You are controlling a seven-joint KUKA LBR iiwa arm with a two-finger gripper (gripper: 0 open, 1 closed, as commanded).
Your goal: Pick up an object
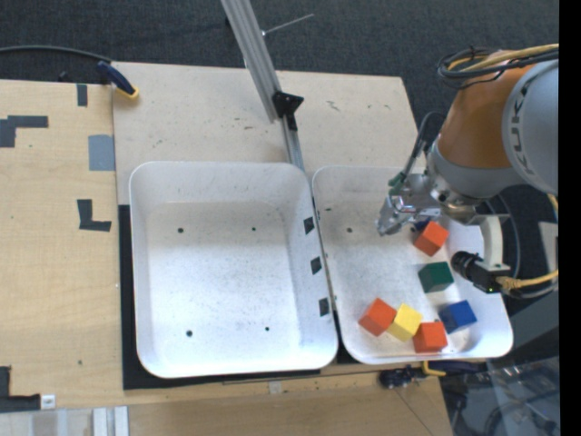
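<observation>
Pale plywood makes up the worktop point(209, 121), with dark carpet beyond its far edge and a black mat under the two bins. At the far left corner lies a blue-and-yellow handled tool point(120, 80) on a black cable. Next comes the left bin point(150, 271), bare white plastic with a few dark specks. A slanted aluminium rail point(250, 34) runs down to the seam between the bins.

The right bin point(349, 234) carries all the blocks. Along its near edge sit an orange cube point(378, 317), a yellow cube point(406, 322) touching it, and an orange-red cube point(430, 336) just right of that, with a blue cube point(458, 315) beside them. Farther in is a green cube point(436, 276), and above it an orange block point(431, 238).

My pincer point(397, 216) hangs over the far half of the right bin. Whether it is spread or closed I cannot tell, and I see nothing gripped. The orange block lies just to the pincer's right and slightly nearer, almost touching; it looks the closest candidate, so I judge a short shift right and toward the near edge, then a descent.
</observation>
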